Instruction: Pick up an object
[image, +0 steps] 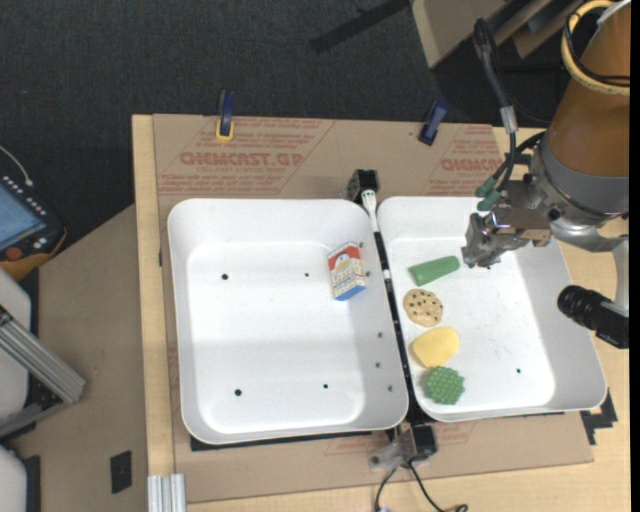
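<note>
My gripper (481, 253) hangs over the right bin (530, 300), just right of a flat green block (434, 269) that lies on the bin floor. Below the block sit a round cookie (423, 306), a yellow lump (436, 346) and a green knobbly ball (444, 384), lined up along the bin's left side. A small red, white and blue carton (346, 271) stands in the left bin (230, 330) near its right wall. Nothing shows between the gripper's fingers.
The two bins rest on a brown cardboard sheet (300, 150) held by clamps at the back. A black divider strip (385, 300) runs between the bins. A black cylinder (598, 312) juts in at the right.
</note>
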